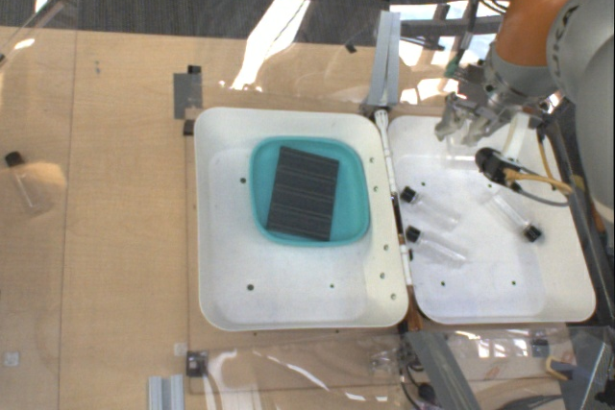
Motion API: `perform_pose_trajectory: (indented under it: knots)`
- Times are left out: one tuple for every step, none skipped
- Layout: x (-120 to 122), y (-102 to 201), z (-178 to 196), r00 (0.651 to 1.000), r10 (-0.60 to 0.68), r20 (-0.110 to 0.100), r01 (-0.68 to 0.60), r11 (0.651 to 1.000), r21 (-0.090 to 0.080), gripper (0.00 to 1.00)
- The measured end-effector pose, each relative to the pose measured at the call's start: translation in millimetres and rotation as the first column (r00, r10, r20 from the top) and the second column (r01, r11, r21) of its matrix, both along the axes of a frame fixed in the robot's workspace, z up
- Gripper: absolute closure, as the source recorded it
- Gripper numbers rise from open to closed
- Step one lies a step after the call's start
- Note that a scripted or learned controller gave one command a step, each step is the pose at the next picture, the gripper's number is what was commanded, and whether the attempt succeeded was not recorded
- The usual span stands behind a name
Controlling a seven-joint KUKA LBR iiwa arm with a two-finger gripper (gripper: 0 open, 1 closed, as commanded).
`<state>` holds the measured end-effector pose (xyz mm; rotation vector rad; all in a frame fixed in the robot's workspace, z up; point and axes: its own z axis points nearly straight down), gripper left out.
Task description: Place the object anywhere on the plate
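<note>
Camera view: dark ribbed block [304, 194] lies on the teal plate [357, 206], well apart from the empty, parted claw [465, 126].

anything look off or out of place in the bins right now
Nothing stands out. The dark ribbed block lies flat on the teal plate in the left bin, slightly skewed. Clear vials lie scattered in the right bin, none visibly broken.
</note>
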<state>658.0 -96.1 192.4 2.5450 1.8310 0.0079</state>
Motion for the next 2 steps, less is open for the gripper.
perform_pose_trajectory:
  knots:
    - [-69.9, 75.2, -7.1, 0.993, 0.117, -0.004, -0.117, 0.993, 0.003, 1.0]
    - [-69.8, 74.5, -7.0, 0.993, 0.115, -0.004, -0.115, 0.993, 0.003, 0.0]
